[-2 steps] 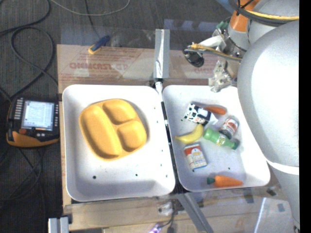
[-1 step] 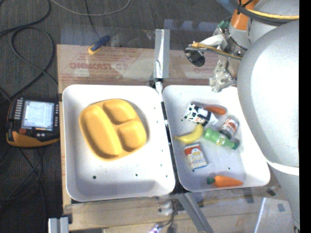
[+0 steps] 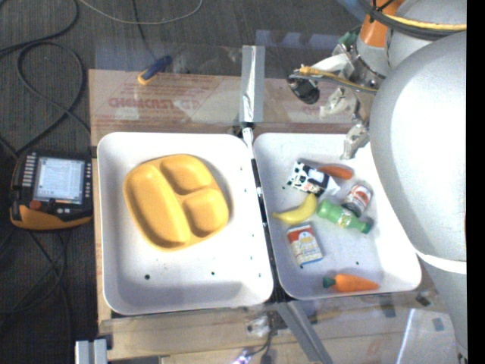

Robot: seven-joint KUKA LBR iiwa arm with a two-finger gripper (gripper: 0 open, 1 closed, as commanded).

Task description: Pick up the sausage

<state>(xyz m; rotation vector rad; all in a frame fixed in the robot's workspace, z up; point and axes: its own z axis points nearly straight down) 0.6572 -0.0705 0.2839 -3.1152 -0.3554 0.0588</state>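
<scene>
Gripper [image 3: 352, 144] hovers just above sausage [image 3: 334, 171] in right bin [image 3: 394, 268], grasp state unclear.

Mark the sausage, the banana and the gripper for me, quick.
sausage [image 3: 334, 171]: camera view, middle of its orange-red length.
banana [image 3: 297, 211]: camera view, middle of its yellow curve.
gripper [image 3: 353, 140]: camera view, at its fingertips over the right bin's far edge.

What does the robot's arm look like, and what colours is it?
The arm is big, round and smooth, pale grey, with a shiny orange band near its wrist. The gripper is silvery metal, with a black round part beside it.
</scene>
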